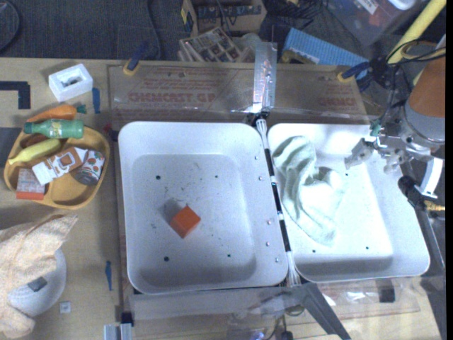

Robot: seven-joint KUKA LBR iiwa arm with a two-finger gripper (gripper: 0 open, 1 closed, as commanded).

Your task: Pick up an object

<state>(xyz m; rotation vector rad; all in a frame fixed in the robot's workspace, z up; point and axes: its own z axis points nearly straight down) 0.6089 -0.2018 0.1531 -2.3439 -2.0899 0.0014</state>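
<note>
While the gripper (pixel 374 151) hangs over the right bin (pixel 396 261), fingers spread and holding nothing, the cloth (pixel 308 186) lies just to its left and the cube (pixel 186 221) sits well apart in the left bin (pixel 141 161).

An orange block (pixel 186 221) lies in the white left bin (pixel 134 154). A pale white-green cloth (pixel 309 186) fills the white right bin (pixel 403 253). Far left, a green bottle (pixel 55 128).
</note>
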